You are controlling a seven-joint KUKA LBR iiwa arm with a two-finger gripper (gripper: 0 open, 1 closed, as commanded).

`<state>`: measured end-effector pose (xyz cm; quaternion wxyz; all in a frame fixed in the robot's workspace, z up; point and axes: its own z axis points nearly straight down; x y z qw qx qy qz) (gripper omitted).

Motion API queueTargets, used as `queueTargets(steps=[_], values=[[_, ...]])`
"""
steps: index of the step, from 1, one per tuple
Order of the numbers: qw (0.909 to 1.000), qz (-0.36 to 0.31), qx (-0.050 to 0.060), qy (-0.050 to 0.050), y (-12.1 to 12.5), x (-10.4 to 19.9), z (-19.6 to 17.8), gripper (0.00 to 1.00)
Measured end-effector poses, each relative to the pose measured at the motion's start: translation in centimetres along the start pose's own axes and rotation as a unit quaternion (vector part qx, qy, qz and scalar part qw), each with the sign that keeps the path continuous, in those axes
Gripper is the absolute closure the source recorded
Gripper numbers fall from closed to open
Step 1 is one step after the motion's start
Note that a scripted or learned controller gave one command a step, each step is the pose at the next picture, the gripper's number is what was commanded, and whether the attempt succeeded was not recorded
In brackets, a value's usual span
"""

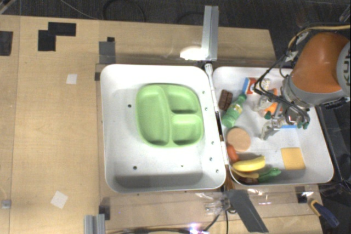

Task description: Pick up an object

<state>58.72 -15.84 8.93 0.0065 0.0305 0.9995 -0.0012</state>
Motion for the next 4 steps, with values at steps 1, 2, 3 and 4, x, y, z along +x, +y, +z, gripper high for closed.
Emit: queueTargets(steps=[1, 2, 3, 4], values=[[0.9970, -0.077, -0.001, 0.002, 1.2, -5.9, 0.2, 0.00], [0.9974, -0.072, -0.001, 0.001, -1.0, -1.9, 0.1, 0.00], [0.9958, -0.091, -0.001, 0.010, 3.9, -6.7, 0.1, 0.00], [0.9958, -0.092, 0.000, -0.006, 4.0, -7.4, -1.4, 1.00]])
